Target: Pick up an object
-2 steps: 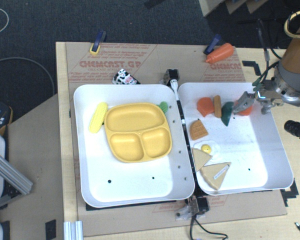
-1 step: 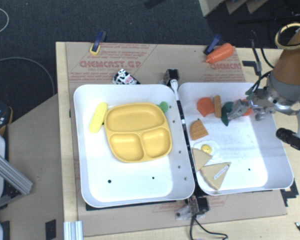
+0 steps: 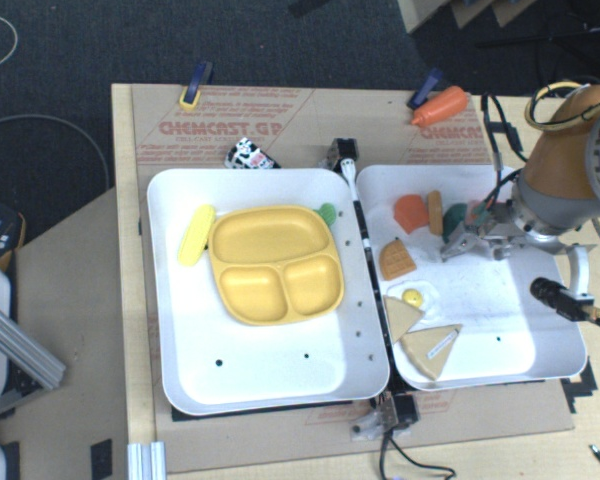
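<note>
The right bin holds several toy foods: a red-orange piece, a thin brown stick, a dark green piece, a tan toast-like block, a fried egg and a tan wedge. My gripper hangs low over the upper middle of this bin. It is just right of the brown stick and the green piece, and partly covers the green one. The grey arm with its orange band comes in from the right.
In the left bin lie a yellow divided plate, a yellow corn-like piece and a small green piece. An orange object and a black-and-white item sit on the board behind the bins.
</note>
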Tool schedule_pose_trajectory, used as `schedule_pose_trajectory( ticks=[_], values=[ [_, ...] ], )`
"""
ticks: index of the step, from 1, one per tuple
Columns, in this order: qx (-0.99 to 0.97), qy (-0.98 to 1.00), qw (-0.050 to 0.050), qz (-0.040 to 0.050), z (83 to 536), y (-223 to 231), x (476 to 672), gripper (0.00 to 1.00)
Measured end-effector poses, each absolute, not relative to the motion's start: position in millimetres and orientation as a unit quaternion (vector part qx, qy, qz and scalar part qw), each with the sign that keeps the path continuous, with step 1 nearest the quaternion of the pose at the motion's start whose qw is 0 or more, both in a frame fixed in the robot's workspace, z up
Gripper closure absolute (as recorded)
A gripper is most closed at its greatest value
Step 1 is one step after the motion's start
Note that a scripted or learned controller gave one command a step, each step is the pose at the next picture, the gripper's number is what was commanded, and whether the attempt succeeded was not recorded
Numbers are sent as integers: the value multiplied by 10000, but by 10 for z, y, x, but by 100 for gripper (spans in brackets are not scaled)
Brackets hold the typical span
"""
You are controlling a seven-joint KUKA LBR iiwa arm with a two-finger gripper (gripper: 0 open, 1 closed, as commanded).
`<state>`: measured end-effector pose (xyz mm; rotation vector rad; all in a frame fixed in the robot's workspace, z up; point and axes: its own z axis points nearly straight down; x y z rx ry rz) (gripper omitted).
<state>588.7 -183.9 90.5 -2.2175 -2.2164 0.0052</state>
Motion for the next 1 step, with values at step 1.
schedule_pose_trajectory(
  ticks=[1],
  values=[
    [-7071,-7071,18,8,842,-1833,5885,0]
  ],
)
